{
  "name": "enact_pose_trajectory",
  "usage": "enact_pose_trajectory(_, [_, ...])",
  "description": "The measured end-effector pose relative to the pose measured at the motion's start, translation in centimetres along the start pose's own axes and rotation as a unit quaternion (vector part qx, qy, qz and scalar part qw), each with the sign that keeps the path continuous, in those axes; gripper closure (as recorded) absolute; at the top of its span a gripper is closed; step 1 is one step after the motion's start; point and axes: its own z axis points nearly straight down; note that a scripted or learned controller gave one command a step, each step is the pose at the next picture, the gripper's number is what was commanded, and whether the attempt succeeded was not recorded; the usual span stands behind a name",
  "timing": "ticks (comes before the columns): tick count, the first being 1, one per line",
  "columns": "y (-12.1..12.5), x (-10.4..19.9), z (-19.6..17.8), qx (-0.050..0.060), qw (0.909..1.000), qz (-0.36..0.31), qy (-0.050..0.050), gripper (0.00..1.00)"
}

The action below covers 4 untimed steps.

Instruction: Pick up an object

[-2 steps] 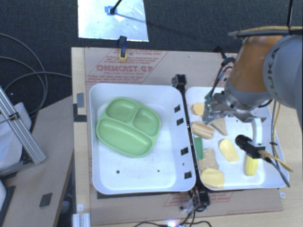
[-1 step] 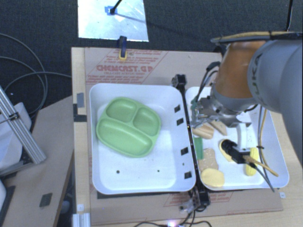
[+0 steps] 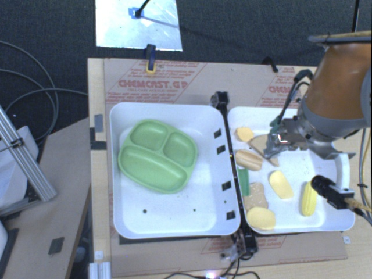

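The tool (image 3: 273,147) hangs low over the upper part of the right bin (image 3: 343,220), its tip just above a tan bread-like piece (image 3: 249,160) — whether it is spread or closed I cannot tell, and nothing is visibly gripped. Around it lie small toy foods: a yellow round piece (image 3: 244,134), a pale yellow wedge (image 3: 281,185), a corn cob (image 3: 309,199), a yellow disc (image 3: 261,218). They look light, stiff and smooth — likely to slip or roll. The tan piece seems best pinched across its narrow sides. The green divided plate (image 3: 157,154) sits in the left bin (image 3: 125,214).
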Motion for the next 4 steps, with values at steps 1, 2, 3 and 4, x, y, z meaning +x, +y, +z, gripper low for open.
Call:
enact_pose_trajectory(1, [2.1,2.5,2.1,0.003,1.0,-0.004,0.0,1.0])
enact_pose_trajectory(2, [2.0,7.3,-15.4,-0.006,1.0,-0.006,0.002,1.0])
enact_pose_trajectory(3, [-1.0,10.6,-3.9,0.009,0.9999,-0.005,0.0,1.0])
enact_pose_trajectory(4, [-1.2,5.2,-13.5,-0.002,1.0,0.001,0.0,1.0])
